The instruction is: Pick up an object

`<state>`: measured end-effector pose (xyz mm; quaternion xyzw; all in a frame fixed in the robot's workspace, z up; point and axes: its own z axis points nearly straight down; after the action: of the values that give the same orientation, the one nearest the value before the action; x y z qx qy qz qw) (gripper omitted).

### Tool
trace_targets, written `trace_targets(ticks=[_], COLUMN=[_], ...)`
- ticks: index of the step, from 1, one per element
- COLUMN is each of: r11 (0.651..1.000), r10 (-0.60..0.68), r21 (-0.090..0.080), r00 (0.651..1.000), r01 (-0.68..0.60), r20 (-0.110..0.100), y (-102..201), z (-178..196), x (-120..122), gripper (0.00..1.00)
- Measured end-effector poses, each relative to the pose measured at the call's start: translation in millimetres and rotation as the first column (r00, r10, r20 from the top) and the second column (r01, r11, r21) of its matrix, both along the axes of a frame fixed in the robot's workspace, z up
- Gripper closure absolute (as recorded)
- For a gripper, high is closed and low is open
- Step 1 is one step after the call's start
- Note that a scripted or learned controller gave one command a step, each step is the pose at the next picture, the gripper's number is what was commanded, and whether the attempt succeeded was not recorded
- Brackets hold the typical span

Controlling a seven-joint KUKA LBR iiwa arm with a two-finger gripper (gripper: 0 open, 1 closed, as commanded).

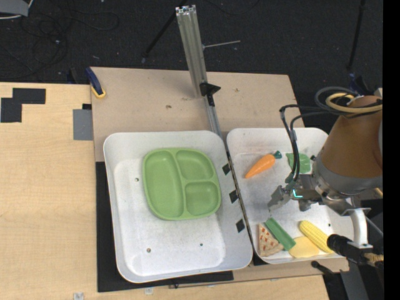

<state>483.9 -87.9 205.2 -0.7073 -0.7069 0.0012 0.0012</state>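
Low over the right bin (250,144), the end effector (279,197) hovers near the carrot (259,165).

The grey arm (350,149) enters from three o'clock, its orange band uppermost and its wrist bent down toward nine o'clock. The tool (279,199) hangs low at the wrist's end, pointing toward eight o'clock.

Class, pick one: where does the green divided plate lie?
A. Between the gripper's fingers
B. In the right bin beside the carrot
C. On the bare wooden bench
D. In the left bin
D: the green divided plate lies flat inside the left bin, apart from the carrot in the right bin.
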Motion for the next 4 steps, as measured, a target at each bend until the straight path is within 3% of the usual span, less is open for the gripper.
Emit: trace_targets(ticks=[1, 2, 3, 4], r11=[1.000, 1.000, 1.000, 1.000], r10=[0.000, 0.000, -0.002, -0.005], r21=[0.000, 0.002, 0.000, 0.004], r00=[1.000, 1.000, 1.000, 1.000], r01=[0.000, 0.000, 0.002, 0.005], r20=[0.001, -0.005, 0.003, 0.004], y=[0, 0, -1, 0], z=[1, -63, -112, -101], x=[0, 2, 3, 3], gripper=[0.00, 0.00, 0.00, 1.00])
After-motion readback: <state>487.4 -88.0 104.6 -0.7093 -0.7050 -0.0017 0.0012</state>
